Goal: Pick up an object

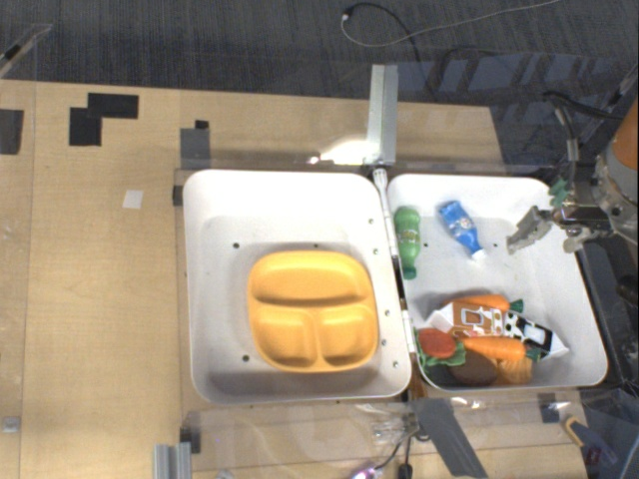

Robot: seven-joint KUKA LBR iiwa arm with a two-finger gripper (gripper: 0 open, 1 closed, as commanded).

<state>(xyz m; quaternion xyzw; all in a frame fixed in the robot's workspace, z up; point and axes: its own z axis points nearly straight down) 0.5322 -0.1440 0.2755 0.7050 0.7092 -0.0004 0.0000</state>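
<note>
Camera view shows the fingers (526, 230) spread apart and holding nothing, poised over the right bin (589, 307); the blue bottle (460, 227) lies just beside them (nearest candidate), so the pick appears not yet made

Grey metal end effector (529, 230), dark cables, orange band (626, 148) above the wrist.

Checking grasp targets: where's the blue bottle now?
The blue bottle lies in the right bin, upper middle, between the green bottle and the tool.
</note>
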